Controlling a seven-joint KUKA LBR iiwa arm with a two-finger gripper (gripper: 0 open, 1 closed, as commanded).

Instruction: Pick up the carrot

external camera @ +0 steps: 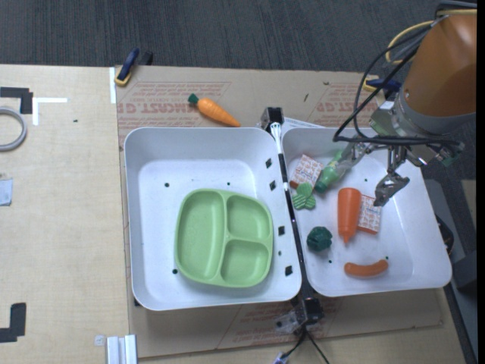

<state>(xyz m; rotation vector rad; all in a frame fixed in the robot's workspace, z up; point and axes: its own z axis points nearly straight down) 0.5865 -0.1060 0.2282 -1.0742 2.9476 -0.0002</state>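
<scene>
From the overhead camera view, two white bins sit side by side on a cardboard sheet. The left bin (144,203) holds a green divided plate (225,237) at its centre. The right bin (424,256) holds a cluster of toy foods: a large carrot (348,212) standing roughly lengthwise near the middle, its point toward 6 o'clock; a small red-and-white packet (369,214) touching it at 3 o'clock; a sausage (366,268) near the bin's 6 o'clock edge; a dark green broccoli piece (319,238) at the carrot's 8 o'clock; a green bottle (332,173) tilted at the carrot's 11 o'clock; another red-and-white packet (306,169) and a small green ridged piece (304,197) toward the bin's 9 o'clock wall.

A second, smaller carrot (214,111) with a green top lies outside both bins on the cardboard, at 12 o'clock from the left bin.

The gripper (388,188) hangs over the right bin, at about 2 o'clock from the large carrot, just above the packet beside it. Nothing sits between its fingers; whether they are spread or closed I cannot tell. The orange-banded arm (447,59) enters from 2 o'clock.
</scene>
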